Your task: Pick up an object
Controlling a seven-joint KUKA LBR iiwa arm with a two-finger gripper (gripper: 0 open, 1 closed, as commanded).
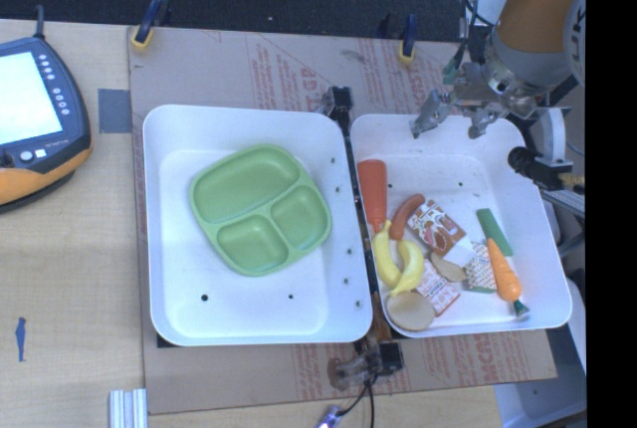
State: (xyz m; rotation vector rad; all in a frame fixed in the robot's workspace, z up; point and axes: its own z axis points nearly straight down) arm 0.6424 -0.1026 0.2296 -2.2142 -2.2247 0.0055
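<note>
Toy food (438, 247), smooth plastic carrot, banana and sausage shapes, lies heaped in the right bin (557, 252). The metal claw (453, 120) hangs spread and bare above that bin's far rim.

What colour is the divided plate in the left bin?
Light green, seen best in the camera view.

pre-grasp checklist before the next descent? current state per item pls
1. Gripper carries nothing: ok, the fingers are spread with only bin floor between them.
2. Gripper over the right bin: ok, at its far rim.
3. Gripper above a target: not ok, the toys lie nearer the camera, around the banana and carrot.
4. Target standing apart: not ok for the banana, which touches its neighbours; the carrot is freer.
5. Green plate out of the way: ok, in the left bin.
</note>
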